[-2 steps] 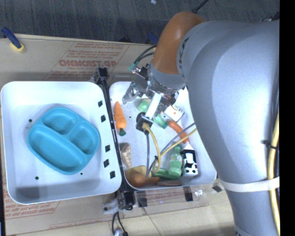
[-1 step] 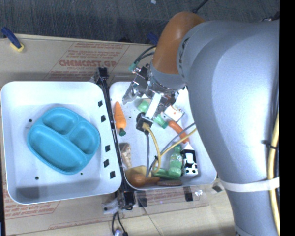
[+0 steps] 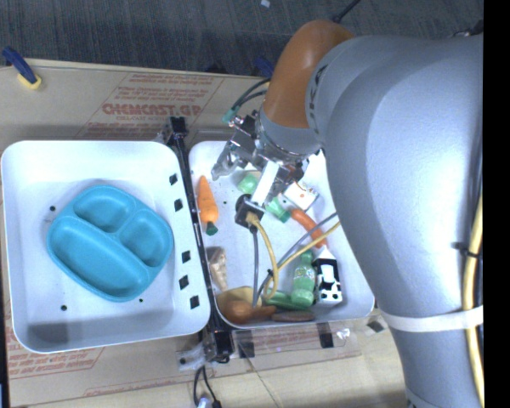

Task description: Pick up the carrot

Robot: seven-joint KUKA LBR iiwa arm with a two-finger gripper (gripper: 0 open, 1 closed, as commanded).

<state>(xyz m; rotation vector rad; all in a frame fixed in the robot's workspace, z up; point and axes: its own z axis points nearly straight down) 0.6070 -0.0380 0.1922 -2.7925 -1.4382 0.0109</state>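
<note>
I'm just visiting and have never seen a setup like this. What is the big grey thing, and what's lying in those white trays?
The big grey thing with an orange band is a robot arm, seen from one camera above the bench. Its end effector hangs over the right shallow white bin. The left shallow white bin holds a blue sectioned plastic plate. The right bin holds toy foods, among them an orange carrot with a green tip by its left wall, apart from the end effector.
</note>
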